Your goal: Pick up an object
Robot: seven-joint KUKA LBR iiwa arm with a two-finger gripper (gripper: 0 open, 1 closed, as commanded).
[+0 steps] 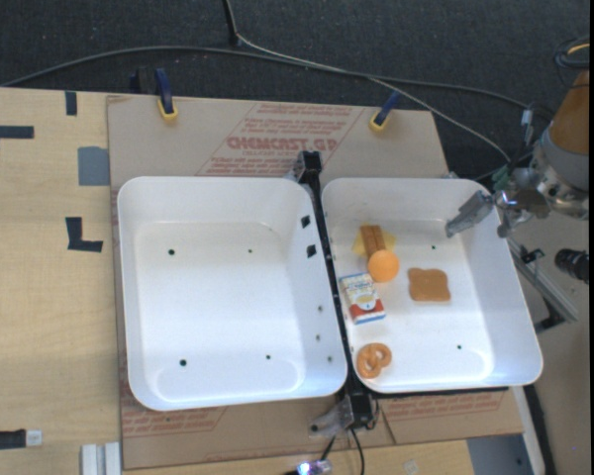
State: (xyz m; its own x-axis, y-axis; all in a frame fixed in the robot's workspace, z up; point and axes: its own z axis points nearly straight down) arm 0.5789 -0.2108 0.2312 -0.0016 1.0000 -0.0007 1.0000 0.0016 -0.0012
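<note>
I hold the gripper (486, 215) at the right bin's (495, 364) 2 o'clock rim, fingers spread wide, empty; the orange ball (382, 265) sits near 10 o'clock, touching the yellow block (372, 237); risk: a descent here pinches both, or rolls the ball toward the toast (429, 285).

Both bins, the left bin (218, 295) and the right bin (495, 354), look like smooth, slightly glossy white plastic, and they rest on a matt brown cardboard sheet (277, 137) printed in red, over a pale wood-grain bench (40, 285). In the right bin, the toast slice (429, 285) and the pretzel (373, 359) look matt and rough-crusted, the orange ball (382, 265) smooth, and the small carton (361, 297) like printed paperboard. The gripper (483, 212) at that bin's far right corner looks like dull grey metal.
</note>
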